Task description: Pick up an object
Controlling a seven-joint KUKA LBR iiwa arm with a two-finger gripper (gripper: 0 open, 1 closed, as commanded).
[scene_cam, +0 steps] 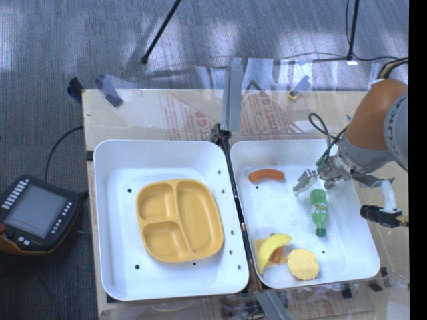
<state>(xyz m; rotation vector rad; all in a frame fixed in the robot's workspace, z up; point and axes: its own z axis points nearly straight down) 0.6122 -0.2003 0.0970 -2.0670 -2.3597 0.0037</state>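
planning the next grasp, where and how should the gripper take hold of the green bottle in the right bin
Probably across the middle of the green bottle, coming straight down. It lies flat on the right bin floor, its length running toward the near edge, so fingers would close across its narrow width. The gripper sits just above its far end.

2 white bins: left bin (113,179) holds yellow divided plate (179,219); right bin (353,245) holds sausage (266,175), green bottle (319,210), banana (271,249), yellow disc (303,264), gripper (313,179) above.

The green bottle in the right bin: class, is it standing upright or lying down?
Lying down. The green bottle rests lengthwise on the right bin's floor, cap toward the near edge.
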